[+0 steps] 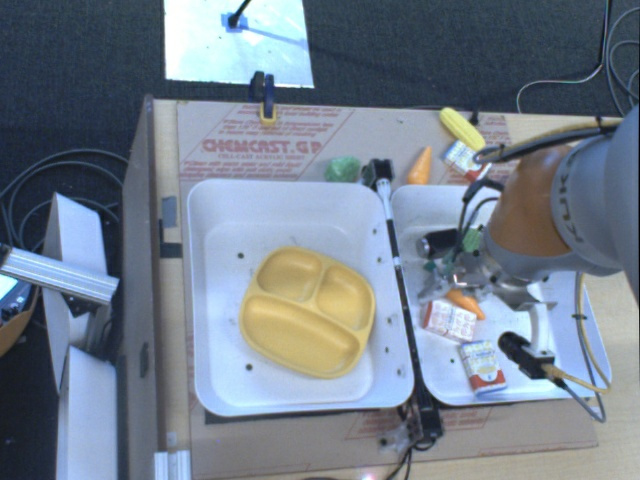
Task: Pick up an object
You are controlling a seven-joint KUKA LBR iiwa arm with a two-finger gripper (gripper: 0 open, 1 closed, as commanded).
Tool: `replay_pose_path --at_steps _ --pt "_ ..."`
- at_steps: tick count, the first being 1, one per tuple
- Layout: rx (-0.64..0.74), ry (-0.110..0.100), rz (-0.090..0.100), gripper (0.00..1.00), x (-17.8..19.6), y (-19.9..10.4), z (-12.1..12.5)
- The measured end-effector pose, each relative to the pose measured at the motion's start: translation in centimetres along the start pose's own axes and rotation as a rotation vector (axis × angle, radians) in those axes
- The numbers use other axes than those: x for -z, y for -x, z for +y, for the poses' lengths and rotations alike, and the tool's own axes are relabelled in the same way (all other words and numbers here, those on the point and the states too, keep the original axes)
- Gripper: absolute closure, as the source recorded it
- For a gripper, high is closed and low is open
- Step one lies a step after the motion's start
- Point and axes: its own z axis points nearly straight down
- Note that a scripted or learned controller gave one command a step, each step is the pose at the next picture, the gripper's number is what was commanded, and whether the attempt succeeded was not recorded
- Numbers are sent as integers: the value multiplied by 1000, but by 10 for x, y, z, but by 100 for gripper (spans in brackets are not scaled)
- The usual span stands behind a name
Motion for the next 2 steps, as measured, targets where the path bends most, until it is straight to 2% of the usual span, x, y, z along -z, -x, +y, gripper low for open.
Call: replay_pose_path --at_steps 1,2 --pt "8 14 -3 0 4 -3 75" --pt "6 10 -1 100 14 -3 72"
